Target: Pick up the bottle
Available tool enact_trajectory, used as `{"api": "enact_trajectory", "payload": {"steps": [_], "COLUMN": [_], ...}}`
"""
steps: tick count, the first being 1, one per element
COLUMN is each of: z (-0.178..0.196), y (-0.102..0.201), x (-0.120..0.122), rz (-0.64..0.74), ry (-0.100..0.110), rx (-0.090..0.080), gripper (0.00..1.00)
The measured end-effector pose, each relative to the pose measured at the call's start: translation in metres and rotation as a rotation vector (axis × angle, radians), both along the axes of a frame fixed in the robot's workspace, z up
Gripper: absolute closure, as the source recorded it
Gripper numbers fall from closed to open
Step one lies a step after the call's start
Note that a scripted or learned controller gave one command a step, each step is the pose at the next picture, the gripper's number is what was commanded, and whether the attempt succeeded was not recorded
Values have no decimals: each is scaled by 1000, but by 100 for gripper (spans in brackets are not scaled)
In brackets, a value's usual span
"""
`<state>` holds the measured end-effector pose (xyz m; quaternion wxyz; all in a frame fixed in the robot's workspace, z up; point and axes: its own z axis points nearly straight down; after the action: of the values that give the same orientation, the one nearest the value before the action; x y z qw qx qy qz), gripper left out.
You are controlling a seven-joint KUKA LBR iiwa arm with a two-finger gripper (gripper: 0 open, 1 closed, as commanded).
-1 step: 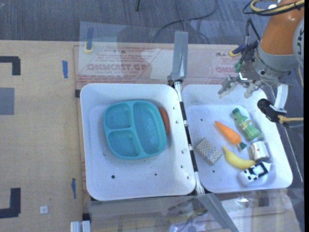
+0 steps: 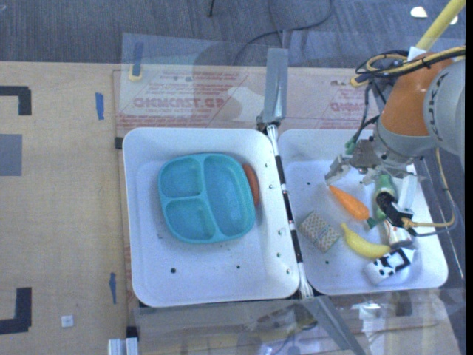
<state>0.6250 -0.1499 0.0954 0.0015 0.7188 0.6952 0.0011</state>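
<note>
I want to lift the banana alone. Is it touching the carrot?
Apart. The camera view shows a strip of white bin floor between the carrot and the banana lying below it.

You can't tell how the gripper (image 2: 363, 170) stands; the wrist covers it. The arm (image 2: 436, 109) is cut off at the 3 o'clock edge. An orange thing (image 2: 252, 184) hides behind the teal plate (image 2: 205, 197), at its 3 o'clock rim. The bottle (image 2: 384, 204) is too small and jumbled to outline.
</note>
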Motion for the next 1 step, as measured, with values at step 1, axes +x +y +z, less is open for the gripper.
{"api": "enact_trajectory", "payload": {"steps": [1], "z": [32], "y": [-58], "x": [-4], "rz": [27], "ry": [1], "rx": [-1], "gripper": [0]}}
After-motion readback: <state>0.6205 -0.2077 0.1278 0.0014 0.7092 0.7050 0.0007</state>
